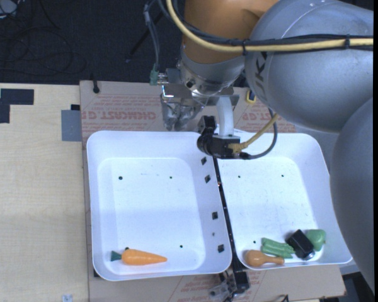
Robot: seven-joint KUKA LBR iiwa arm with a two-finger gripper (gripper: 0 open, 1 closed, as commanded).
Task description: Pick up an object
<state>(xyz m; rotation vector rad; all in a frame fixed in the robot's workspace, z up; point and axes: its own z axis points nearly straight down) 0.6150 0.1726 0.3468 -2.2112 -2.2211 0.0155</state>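
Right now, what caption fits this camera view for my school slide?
Robot gripper poised above two white bins, a toy carrot in the left one.

A single fixed camera hangs above the bench and looks down at a slant, near enough that the two white bins fill the middle and lower frame, their far rims toward the top and their near rims close to the bottom edge. The pale bench top runs off the left edge, dark floor with cables crosses the top, and the grey arm enters at the upper right, looming large close under the lens.
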